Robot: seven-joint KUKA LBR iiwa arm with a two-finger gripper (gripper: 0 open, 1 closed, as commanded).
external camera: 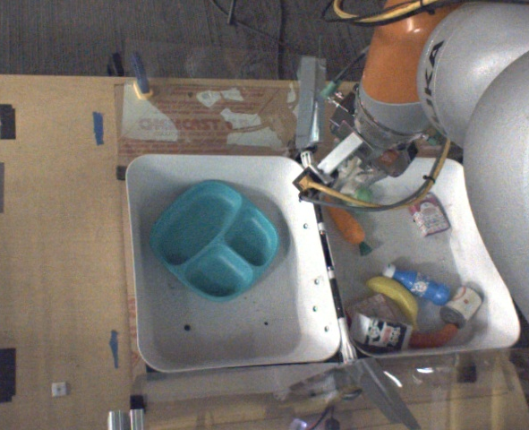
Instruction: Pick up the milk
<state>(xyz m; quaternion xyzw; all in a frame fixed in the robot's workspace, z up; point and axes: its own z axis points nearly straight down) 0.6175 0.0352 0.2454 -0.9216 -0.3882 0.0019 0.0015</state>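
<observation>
Milk: small carton lying flat in the right bin, near its far right wall, ungrasped; end effector near the bins' divider, well apart from it, state indeterminable; pickup entirely outstanding.

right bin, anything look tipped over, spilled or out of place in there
Nothing spilled. In the right bin, the blue-and-white bottle lies on its side, and the banana rests against a dark carton in a crowded corner pile.
</observation>
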